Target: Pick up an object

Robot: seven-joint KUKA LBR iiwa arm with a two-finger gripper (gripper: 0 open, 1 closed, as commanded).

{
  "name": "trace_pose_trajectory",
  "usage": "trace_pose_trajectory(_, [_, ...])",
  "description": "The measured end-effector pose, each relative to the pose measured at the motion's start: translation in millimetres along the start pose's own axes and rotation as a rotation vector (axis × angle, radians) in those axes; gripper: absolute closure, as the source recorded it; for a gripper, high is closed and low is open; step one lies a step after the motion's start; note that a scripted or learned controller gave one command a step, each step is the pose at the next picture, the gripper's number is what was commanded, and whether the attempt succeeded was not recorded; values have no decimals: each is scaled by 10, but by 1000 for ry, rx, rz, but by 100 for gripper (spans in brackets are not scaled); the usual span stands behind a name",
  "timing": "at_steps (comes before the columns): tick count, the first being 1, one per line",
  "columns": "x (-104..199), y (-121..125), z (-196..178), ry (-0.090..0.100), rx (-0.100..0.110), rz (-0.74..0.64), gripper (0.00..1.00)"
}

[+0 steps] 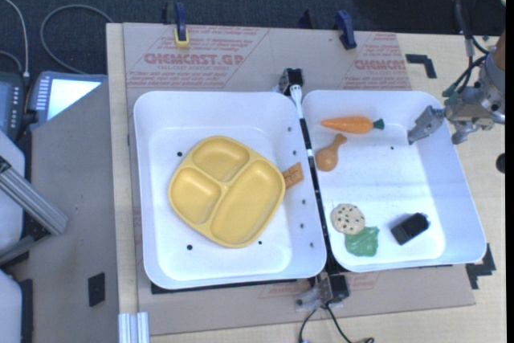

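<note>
Right bin centre bare, claw at right rim, above nothing

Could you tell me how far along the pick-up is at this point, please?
Nothing looks done: the carrot, drumstick, cookie, green piece and black block all lie in the right bin. The gripper sits at that bin's right rim, with nothing visible between its fingers. Choosing an object, grasping and lifting all remain.
</note>
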State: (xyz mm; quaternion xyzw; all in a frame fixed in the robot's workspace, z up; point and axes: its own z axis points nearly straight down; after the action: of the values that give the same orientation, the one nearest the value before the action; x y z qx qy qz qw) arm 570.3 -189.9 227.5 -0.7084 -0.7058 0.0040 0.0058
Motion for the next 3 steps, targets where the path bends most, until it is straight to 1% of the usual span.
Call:
trace_pose_trajectory(1, [9,27,-82,-3,-14,-4,0])
trace_pose_trajectory(2, [53,54,540,-1,-8,-4,0])
trace_pose_trajectory(3, [94,-40,1086,0,-6,-4,0])
